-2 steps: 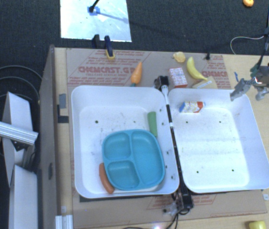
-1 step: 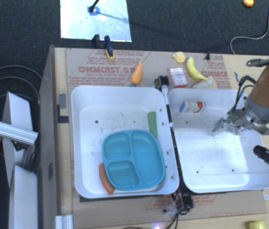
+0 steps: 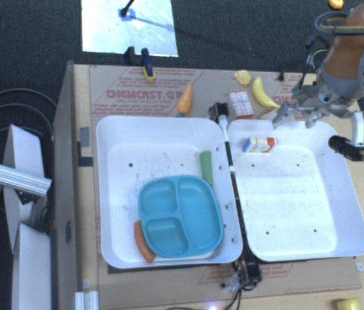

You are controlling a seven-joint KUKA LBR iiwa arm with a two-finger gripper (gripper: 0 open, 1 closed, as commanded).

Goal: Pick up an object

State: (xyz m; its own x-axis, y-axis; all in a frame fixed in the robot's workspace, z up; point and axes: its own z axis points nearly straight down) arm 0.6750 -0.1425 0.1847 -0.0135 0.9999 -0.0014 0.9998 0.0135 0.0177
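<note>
Bins sit nearest us: in the left bin point(image 3: 114, 147), far to the claw's left, we see a blue divided tray point(image 3: 180, 216), an orange sausage point(image 3: 143, 241) at its near corner and a green stick point(image 3: 206, 167) behind it. The right bin point(image 3: 311, 218) holds a small white, red and blue carton point(image 3: 259, 144), just left of and nearer than the claw. The claw point(image 3: 296, 113) hangs at this bin's far rim; we cannot tell its state. Beyond on the bench point(image 3: 150, 89), left of the claw, lie a banana point(image 3: 262, 94), a pink box point(image 3: 241, 104) and a carrot point(image 3: 184, 99).
</note>
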